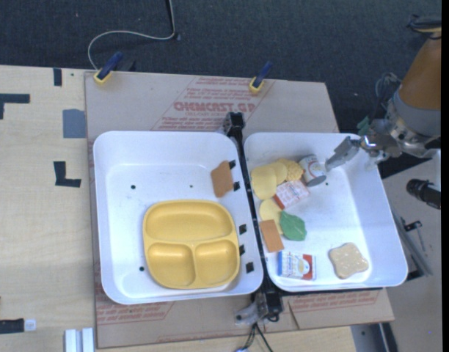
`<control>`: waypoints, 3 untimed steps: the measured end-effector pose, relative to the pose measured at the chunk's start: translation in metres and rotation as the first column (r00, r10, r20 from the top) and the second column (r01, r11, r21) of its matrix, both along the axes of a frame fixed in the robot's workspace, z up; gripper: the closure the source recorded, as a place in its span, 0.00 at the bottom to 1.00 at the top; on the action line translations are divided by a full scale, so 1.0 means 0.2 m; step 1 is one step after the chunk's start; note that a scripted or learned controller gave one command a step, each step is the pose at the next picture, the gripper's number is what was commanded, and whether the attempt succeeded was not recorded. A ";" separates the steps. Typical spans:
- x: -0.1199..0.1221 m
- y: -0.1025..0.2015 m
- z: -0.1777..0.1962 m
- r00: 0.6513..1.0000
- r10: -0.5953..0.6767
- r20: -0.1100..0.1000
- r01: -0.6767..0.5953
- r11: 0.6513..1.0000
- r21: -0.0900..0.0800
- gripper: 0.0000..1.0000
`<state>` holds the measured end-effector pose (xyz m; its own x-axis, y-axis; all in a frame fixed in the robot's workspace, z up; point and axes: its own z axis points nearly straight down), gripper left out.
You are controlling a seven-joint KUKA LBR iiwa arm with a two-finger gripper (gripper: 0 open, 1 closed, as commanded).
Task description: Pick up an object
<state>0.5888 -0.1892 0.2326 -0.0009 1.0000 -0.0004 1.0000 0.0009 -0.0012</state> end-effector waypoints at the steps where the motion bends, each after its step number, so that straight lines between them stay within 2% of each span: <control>1: 0.17 0.14 -0.46 1.000 0.003 -0.006 -0.003 1.000 0.002 0.00; 2: 0.36 0.22 -0.74 1.000 0.002 0.000 -0.002 1.000 -0.002 0.00; 3: 0.39 0.30 -0.73 1.000 -0.001 -0.005 0.001 1.000 -0.004 0.00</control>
<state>0.6678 -0.1290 0.0873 -0.0002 1.0000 -0.0048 1.0000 0.0001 -0.0063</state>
